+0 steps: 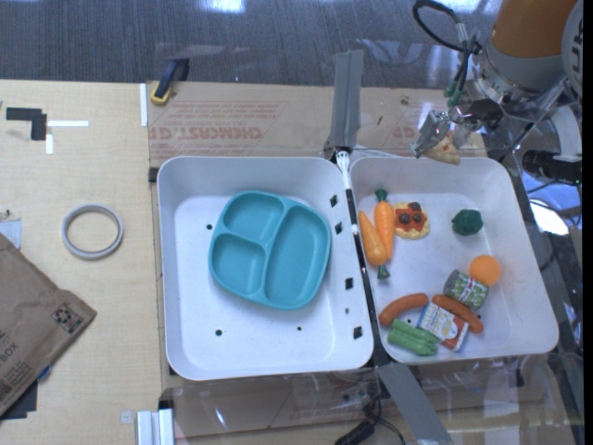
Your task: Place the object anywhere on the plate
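A teal plate with three compartments lies in the left white bin, nothing on it. My gripper hangs above the back rim of the right bin, well to the right of the plate. A small tan food piece sits at its fingertips, lifted off the bin floor, and the fingers look shut on it. The arm's orange band is at the top right.
The right bin holds two carrots, a pizza-like piece, a green lump, an orange, a can, sausages and a green pod. A tape ring lies on the bench to the left.
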You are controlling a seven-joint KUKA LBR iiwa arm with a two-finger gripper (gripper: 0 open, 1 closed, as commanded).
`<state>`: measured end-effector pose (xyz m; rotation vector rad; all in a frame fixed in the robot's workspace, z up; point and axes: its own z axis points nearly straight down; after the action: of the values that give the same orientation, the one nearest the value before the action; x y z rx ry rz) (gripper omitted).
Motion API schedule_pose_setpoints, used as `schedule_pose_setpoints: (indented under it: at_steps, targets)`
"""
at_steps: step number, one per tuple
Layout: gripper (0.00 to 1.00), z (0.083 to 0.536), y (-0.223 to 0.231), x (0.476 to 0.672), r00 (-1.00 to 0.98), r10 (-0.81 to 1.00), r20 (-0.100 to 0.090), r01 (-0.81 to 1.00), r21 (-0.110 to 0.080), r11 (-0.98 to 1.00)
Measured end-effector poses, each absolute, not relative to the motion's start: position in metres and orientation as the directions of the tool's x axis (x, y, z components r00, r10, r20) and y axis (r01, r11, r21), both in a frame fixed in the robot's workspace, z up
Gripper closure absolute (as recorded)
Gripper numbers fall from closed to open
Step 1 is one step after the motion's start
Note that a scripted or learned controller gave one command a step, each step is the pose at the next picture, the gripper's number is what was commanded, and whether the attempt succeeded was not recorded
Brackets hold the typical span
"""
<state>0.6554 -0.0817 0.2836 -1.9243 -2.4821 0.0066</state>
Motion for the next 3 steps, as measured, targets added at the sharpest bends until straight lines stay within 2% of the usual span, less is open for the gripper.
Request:
schedule_pose_setpoints:
  at_steps: [1,2,3]
  targets:
    - [1.0,0.1891,-0.0159,0.6355,-0.308,0.952,0.0,0.952,-0.004,0.308]
    - [0.0,0.1894,-0.0163,0.6356,-0.307,0.952,0.0,0.952,-0.004,0.307]
    - [1.0,0.1966,-0.0178,0.6362,-0.305,0.953,0.0,0.952,-0.005,0.304]
